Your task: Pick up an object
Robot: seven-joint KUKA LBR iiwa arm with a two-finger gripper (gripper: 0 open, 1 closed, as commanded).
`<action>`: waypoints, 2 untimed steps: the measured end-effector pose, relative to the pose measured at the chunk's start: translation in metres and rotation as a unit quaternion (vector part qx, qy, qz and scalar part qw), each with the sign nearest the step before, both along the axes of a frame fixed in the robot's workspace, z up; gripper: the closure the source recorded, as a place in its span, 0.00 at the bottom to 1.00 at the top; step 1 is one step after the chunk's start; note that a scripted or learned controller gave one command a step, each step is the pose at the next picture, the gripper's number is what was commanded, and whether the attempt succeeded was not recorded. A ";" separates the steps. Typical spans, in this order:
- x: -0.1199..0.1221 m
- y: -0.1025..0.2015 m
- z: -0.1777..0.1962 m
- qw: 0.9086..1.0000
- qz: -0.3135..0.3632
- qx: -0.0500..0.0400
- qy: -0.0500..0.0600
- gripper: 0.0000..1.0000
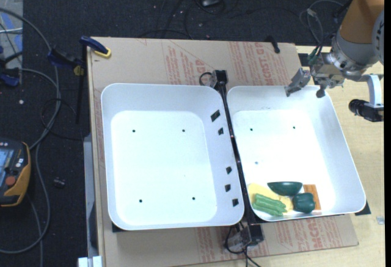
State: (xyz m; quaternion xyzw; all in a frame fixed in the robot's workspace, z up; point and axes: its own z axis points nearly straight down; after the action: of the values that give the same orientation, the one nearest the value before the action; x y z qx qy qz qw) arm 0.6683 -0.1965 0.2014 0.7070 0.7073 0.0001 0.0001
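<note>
Camera view showed the fingers [303, 85] spread wide with nothing between them, one grey tip [296, 84] over the far rim of the right bin [342, 137] and the other tip further right above that same rim. They hung from a grey wrist, and above it the arm [361, 12] rose with its orange band toward the upper right corner. The right bin held a small cluster of things in its near corner, well apart from the fingers: a dark green bowl-shaped piece [285, 187], a green ridged vegetable [269, 204] lying just below it, a teal lump [304, 202] to the right, a pale yellow piece [260, 190] beneath them, and an orange strip [313, 190] touching the teal lump. The left bin [122, 107] sat just beside the right one, their inner rims meeting along a dark seam with black clips. Both bins rested on a brown cardboard sheet [183, 61] covering the bench, with a blue and yellow clamp [95, 47] at its far left corner.
</note>
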 end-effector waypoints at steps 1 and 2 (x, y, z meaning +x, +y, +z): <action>-0.063 0.127 -0.013 1.000 0.005 0.002 0.001 0.00; -0.063 0.121 -0.003 1.000 0.000 0.000 0.000 1.00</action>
State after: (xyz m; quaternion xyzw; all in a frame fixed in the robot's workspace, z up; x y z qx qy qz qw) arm 0.6050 -0.0760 0.1984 0.7068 0.7074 0.0003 0.0003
